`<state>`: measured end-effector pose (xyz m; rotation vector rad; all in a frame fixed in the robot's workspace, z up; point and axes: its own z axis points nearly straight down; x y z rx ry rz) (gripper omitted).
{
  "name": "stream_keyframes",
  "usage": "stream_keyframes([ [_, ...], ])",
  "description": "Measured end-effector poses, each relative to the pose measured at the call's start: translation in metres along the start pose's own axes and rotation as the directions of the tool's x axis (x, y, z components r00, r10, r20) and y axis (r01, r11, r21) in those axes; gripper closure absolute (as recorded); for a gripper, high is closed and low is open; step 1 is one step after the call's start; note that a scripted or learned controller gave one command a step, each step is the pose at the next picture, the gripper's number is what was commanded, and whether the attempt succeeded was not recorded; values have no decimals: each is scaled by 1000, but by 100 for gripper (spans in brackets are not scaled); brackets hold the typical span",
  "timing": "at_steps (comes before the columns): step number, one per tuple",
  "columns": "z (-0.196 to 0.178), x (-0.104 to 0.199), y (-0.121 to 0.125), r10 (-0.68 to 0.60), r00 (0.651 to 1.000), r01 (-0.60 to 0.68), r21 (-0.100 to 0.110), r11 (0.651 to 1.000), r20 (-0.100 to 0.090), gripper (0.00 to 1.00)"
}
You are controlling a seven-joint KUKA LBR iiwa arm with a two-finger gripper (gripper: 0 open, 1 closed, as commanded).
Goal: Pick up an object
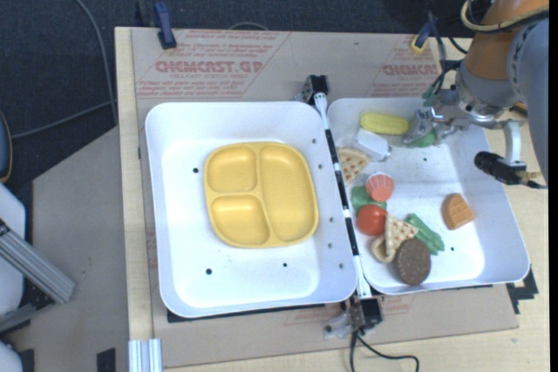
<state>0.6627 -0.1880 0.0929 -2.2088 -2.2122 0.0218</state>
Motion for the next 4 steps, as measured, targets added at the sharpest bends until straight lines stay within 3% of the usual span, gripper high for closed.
stream_keyframes([
  [2,4,41,0,2,1000,-2,-3,1000,0,100],
  [3,9,24,0,2,1000,-2,-2,1000,-1,100],
  [4,-91,129,-66,1,1000,-1,-19,1000,0,100],
])
